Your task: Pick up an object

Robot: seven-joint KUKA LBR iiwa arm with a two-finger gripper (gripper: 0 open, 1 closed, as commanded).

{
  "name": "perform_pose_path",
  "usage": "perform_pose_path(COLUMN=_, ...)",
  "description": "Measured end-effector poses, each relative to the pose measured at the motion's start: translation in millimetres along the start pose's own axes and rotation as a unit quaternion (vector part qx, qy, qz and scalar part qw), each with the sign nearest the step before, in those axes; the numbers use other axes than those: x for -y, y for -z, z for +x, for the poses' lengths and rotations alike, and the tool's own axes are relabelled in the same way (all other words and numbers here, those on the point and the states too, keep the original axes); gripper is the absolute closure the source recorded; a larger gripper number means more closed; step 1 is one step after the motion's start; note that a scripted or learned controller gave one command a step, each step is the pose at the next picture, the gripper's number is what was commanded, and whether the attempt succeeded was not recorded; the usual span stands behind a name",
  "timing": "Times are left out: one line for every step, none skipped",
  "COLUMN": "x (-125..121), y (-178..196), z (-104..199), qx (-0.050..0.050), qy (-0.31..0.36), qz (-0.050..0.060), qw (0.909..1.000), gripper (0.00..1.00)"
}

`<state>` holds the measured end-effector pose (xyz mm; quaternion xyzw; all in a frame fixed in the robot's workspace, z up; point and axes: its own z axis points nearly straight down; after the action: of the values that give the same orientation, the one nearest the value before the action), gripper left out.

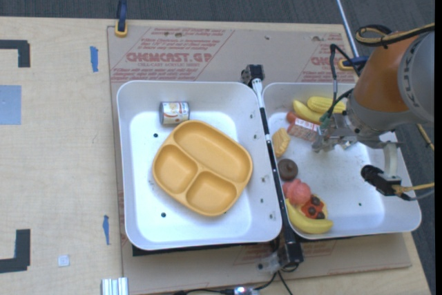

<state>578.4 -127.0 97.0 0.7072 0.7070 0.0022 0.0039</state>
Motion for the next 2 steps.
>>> perform_pose_path(x=9, y=77, z=20, qx=-0.001, qy=0.001, qz=0.003, qw=1.0000, gripper=1.00)
perform_pose_path(x=16, y=86, z=-29, qx=0.000, qy=0.000, qz=0.003, qw=1.0000, gripper=1.00)
